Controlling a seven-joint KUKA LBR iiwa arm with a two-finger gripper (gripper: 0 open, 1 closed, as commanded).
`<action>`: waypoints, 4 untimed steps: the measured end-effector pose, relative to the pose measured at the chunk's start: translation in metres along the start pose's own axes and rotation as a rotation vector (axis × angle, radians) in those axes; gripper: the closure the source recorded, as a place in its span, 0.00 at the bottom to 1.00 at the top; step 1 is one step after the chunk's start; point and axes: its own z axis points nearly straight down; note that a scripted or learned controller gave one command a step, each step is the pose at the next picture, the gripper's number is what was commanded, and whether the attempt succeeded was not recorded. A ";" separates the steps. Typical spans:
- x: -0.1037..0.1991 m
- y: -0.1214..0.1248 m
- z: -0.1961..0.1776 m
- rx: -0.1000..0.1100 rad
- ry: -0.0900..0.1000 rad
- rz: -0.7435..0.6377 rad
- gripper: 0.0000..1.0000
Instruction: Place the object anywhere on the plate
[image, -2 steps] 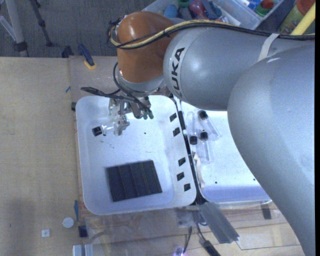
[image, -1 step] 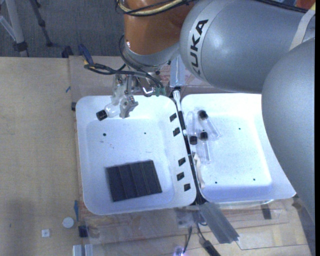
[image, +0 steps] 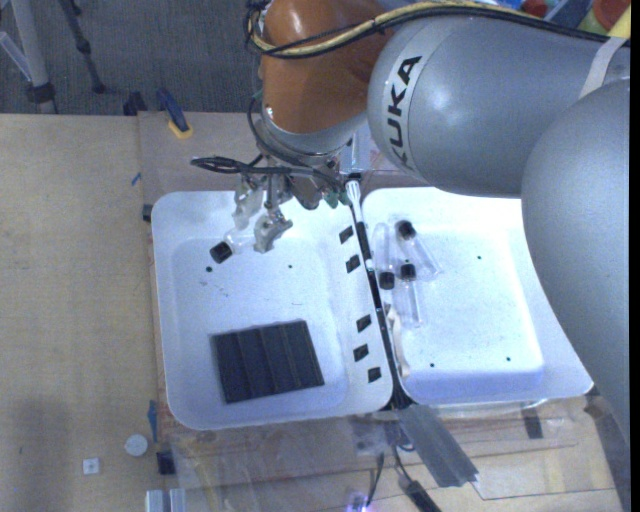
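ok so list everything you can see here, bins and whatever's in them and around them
left bin: 1, white, left half of the bench
right bin: 1, white, beside the left bin
ridged plate: 1, black, flat in the left bin's near part
small object: 1, black, left bin's far left, beside the gripper
clear items with black caps: a few, right bin's left side, count unclear
black tabs: 5, along the divide between the bins
clamp: 1, blue and yellow, bench beyond the left bin
arm: 1, grey with orange band, reaching from the right
gripper: 1, over the left bin's far end
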 end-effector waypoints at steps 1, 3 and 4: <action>-0.010 0.017 -0.001 0.000 -0.006 -0.141 1.00; 0.000 0.000 -0.022 -0.001 -0.002 -0.456 1.00; -0.005 0.008 -0.028 0.001 -0.006 -0.561 1.00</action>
